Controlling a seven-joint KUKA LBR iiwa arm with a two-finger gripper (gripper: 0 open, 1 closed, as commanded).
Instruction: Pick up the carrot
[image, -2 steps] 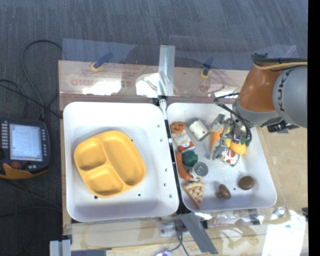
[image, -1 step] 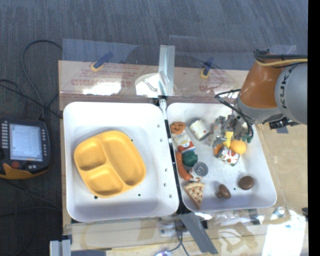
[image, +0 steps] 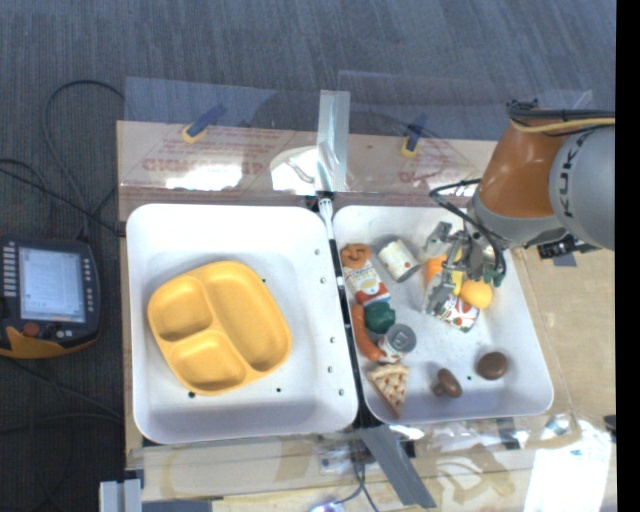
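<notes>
The carrot shows as a small orange piece in the upper middle of the right bin, largely hidden by the gripper. My gripper is down in that bin, right against the carrot's right side. Whether the carrot is held is hidden. The grey arm with its orange band reaches in from the upper right.
Around the gripper lie a yellow-orange fruit, a strawberry-patterned item, a white can and a green item. A long orange-red sausage-like piece lies along the divider. Two brown items sit near the front. The left bin holds a yellow divided tray.
</notes>
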